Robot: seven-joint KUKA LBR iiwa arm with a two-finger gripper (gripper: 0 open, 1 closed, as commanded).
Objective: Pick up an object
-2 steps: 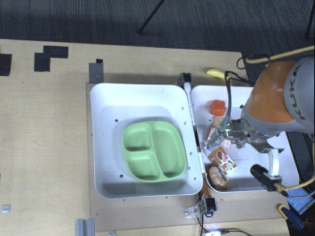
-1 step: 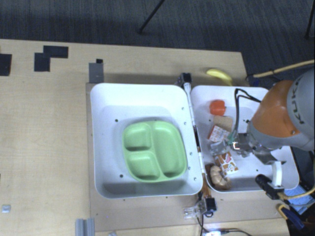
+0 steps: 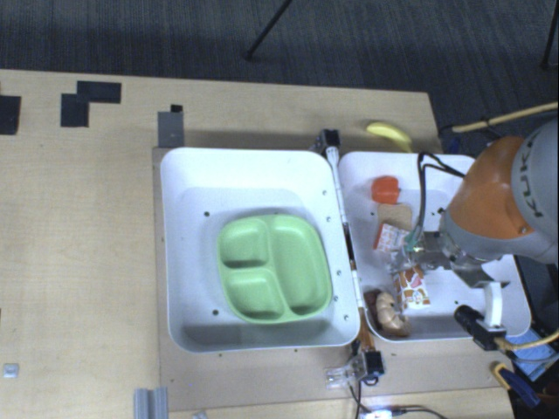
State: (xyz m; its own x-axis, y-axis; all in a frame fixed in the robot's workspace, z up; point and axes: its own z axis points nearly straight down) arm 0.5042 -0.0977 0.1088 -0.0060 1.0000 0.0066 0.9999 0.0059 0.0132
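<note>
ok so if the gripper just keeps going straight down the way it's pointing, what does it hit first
Most likely the red and white packet in the right bin, lying right under the gripper. Depth is hard to judge from this slanted view, so it may instead land on the tan item beside it.

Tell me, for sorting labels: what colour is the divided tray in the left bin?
Light green tray, clearest in the camera view.

Green tray [image 3: 273,266] — orange block [image 3: 385,188].

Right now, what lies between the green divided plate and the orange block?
In the camera view, the plate lies in the left bin and the block in the right; between them run the bins' adjoining white rims.
</note>
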